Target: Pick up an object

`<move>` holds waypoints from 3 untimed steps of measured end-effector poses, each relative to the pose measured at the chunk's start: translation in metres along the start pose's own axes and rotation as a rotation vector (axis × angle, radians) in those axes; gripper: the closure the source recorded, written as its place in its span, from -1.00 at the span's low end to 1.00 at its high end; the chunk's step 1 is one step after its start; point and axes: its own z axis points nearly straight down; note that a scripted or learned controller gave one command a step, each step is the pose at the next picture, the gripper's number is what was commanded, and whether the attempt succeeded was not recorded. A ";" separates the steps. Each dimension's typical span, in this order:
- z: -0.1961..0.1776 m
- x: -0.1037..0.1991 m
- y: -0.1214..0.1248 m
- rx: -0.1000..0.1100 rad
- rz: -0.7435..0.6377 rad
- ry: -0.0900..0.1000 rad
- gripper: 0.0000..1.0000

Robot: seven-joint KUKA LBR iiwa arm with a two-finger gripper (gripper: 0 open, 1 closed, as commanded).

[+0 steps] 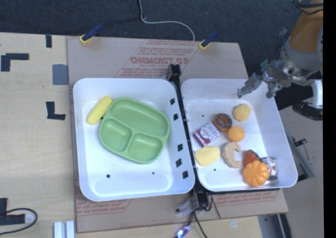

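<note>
White bins [84,142], end effector [258,88] (fingers spread) above right bin's rim

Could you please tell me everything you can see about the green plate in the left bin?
The green plate is a pale green, plastic-looking tray with rounded corners and three compartments, one large and two smaller. It lies flat and slightly turned in the left bin, holding nothing. A yellow corn cob lies beside its upper-left edge.

The plate [134,130] is light green; the corn [99,109] is yellow; the pumpkin [255,173] is orange; both bins [84,142] are white.
</note>
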 end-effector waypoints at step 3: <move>0.127 0.090 0.025 -0.007 -0.006 0.000 -1.00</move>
